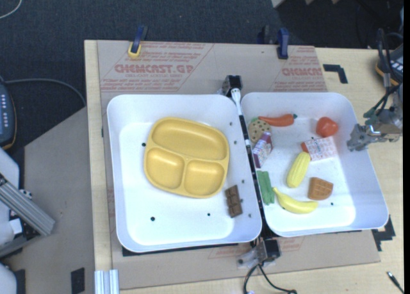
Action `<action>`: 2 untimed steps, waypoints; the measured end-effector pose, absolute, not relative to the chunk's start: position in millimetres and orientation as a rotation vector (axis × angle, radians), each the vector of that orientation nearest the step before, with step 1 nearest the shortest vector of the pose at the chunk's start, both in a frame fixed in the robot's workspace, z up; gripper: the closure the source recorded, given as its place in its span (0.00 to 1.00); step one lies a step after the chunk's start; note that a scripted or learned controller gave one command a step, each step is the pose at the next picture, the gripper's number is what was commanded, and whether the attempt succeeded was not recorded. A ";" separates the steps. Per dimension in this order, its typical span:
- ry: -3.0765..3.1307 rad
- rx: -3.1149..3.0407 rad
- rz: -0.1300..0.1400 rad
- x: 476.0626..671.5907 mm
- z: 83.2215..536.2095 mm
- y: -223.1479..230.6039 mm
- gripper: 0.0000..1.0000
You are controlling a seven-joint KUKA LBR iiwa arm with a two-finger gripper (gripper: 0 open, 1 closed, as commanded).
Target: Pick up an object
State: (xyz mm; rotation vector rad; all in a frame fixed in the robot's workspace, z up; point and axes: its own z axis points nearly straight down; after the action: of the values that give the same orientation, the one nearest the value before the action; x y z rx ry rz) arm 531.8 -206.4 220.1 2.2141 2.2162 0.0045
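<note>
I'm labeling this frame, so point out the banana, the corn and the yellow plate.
banana [295,204]: camera view, middle of its curve.
corn [298,169]: camera view, middle of the cob.
yellow plate [187,134]: camera view, floor of its top compartment.

The scene is lit evenly and fairly brightly from above, so the two white bins [122,158] are rendered almost washed out, while the dark floor [57,17] around the bench [192,65] is left dim and low in detail. Only short, soft shadows are cast beside the yellow plate [186,157] and the small items, and a mild sheen is seen on the plate's rim. The picture is slightly soft and grainy throughout, with fine detail lost towards the right edge, where the gripper [360,139] is blurred.
</note>
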 end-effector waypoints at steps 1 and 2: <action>2.230 2.217 0.002 533.0 222.0 -158.3 1.00; 2.230 2.218 0.001 539.2 222.0 -114.2 1.00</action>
State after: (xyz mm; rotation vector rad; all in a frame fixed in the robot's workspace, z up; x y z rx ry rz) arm 539.2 -114.2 222.0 2.2179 2.2299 0.0009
